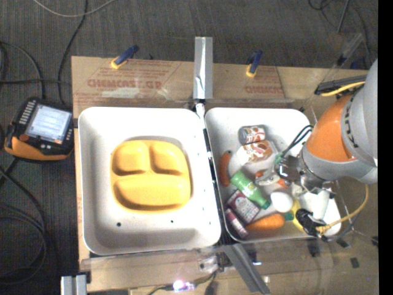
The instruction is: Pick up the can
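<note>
Can (252, 134) lies near the hand (284, 172), up-left.

Yellow divided tray (151, 175) in left white bin (92, 214). Right of tray: red-and-white can (252, 134), green bottle (249, 188), orange carrot (266, 224). Orange-banded grey arm (344, 143).
</note>
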### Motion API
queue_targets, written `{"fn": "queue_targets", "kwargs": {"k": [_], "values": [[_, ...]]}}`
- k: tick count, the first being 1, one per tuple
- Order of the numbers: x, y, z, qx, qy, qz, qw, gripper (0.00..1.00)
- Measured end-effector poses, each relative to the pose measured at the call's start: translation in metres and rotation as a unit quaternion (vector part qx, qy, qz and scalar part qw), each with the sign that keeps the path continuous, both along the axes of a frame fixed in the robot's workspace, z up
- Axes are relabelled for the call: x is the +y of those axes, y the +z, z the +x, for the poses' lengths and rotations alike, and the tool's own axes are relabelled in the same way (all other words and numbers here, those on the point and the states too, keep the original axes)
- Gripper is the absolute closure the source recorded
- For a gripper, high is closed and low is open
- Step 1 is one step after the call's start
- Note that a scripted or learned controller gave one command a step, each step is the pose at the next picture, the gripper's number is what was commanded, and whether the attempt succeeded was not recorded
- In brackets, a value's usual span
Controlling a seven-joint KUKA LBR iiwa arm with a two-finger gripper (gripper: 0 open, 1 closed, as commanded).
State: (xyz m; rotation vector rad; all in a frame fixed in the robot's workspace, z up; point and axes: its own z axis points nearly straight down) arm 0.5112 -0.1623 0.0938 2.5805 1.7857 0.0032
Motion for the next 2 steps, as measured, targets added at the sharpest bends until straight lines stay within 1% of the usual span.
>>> {"fn": "queue_targets", "kwargs": {"k": [1, 2], "values": [[-0.025, 0.058, 0.003, 0.003, 0.104, 0.0007, 0.9946, 0.0], [0.002, 0.1, 0.041, 0.003, 0.131, 0.0002, 0.9913, 0.0]]}}
